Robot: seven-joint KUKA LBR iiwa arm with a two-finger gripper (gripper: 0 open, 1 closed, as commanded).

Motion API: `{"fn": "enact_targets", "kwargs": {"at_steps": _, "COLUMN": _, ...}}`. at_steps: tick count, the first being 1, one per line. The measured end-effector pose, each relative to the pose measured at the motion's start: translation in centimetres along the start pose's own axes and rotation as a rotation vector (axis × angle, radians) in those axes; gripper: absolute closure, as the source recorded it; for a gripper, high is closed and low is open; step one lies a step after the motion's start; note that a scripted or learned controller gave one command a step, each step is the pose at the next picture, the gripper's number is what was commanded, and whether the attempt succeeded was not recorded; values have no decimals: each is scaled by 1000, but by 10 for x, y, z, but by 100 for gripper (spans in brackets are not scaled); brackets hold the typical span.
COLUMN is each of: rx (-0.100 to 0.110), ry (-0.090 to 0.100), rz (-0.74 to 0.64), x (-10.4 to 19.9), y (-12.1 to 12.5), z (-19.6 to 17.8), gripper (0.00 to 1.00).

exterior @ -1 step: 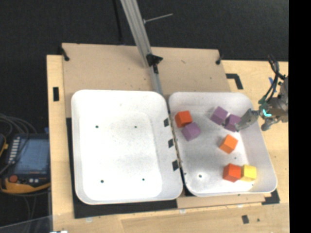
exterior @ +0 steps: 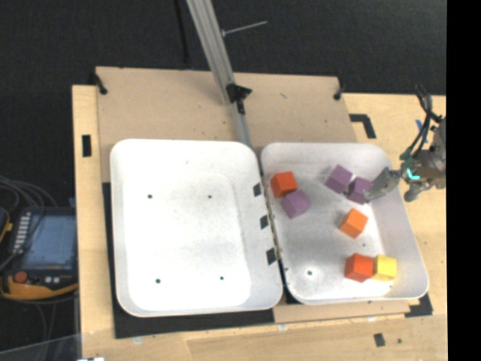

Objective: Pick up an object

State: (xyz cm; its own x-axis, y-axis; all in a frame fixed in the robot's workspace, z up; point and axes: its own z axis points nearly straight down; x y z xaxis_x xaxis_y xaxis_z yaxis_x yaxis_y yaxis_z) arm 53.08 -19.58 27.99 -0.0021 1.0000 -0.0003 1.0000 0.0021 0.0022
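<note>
The arm's two-finger gripper [exterior: 396,186] is hanging over the right rim of the right-hand shallow white plastic bin [exterior: 406,232], and its fingers [exterior: 382,182] are standing apart, with one grey finger reaching down and inward and the other sitting out over the rim. Nothing is lying between them. Touching, or all but touching, the tip of the inner finger is a small purple cube [exterior: 360,190]; the view is too coarse for me to be sure which. Just beyond it, further from the fingers, a second purple cube [exterior: 340,177] is sitting corner to corner with the first.

To do this step well, I would say the fingers want to be straddling the near purple cube squarely, one on each flat face, before they are closing. As it is now, one finger is looking set to nudge the block rather than bracket it, and its neighbour is leaving little room on the far side.

The other pieces are lying further off: an orange cube [exterior: 353,222] a little below the fingers, a red-orange cube [exterior: 360,266] and a yellow cube [exterior: 385,266] touching one another well below, and an orange cube by the divider [exterior: 283,183] beside a third purple cube [exterior: 295,203] across the bin. All look like matte, hard-edged blocks with flat faces, good for a pinch. The bin floor is looking smooth and faintly speckled, so a pushed block is likely sliding.
</note>
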Motion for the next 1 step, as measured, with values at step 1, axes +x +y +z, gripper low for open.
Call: {"fn": "enact_targets", "kwargs": {"at_steps": 1, "rx": 5, "ry": -1, "rz": 4, "x": 8, "y": -3, "z": 48, "gripper": 0}}
